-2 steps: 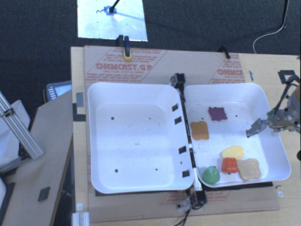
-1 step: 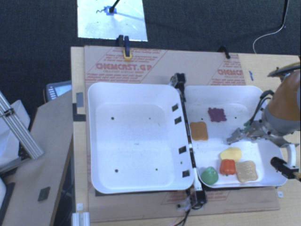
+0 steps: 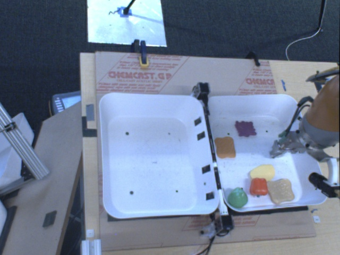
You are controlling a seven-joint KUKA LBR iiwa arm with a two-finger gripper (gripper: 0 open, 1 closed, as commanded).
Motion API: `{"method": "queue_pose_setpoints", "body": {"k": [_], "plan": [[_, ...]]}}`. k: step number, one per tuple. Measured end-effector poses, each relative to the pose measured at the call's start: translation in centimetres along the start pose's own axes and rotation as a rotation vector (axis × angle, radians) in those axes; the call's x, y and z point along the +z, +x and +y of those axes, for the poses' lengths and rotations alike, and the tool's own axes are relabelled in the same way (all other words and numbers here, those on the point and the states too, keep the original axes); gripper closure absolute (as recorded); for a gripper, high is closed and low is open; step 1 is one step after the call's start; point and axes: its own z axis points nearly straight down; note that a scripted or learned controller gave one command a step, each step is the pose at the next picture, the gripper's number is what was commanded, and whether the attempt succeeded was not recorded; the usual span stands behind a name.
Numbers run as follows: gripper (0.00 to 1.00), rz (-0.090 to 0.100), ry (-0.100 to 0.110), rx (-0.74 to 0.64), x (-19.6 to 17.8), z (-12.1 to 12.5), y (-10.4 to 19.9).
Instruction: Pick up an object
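Objects (image 3: 264, 171) cluster in right bin (image 3: 265, 104), jaws (image 3: 280, 147) just beside them.

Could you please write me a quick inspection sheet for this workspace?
Surface: bench bearing two white bins; left bin, right bin.
Job's things: all in the right bin: purple piece, orange piece, yellow piece, red piece, tan piece, green piece.
Clutter: yellow clamp on the board behind the bins.
Grippers: gripper low in the right bin, beside the yellow piece; nothing seen between its fingers.
Cables: white cable on the floor, top right; dark cable along the arm.
Surroundings: dark carpet, pale square sheet on it, metal rail at left.
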Motion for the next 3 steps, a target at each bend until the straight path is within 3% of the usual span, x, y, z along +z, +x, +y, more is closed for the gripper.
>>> {"method": "queue_pose_setpoints", "body": {"k": [1,2,3], "plan": [[1.00,0.000,-0.001,0.004,1.2,-5.6,4.8],[1.00,0.003,-0.006,-0.008,-17.2,3.4,9.3],[1.00,0.006,0.001,-0.008,-28.0,5.1,15.9]]}}
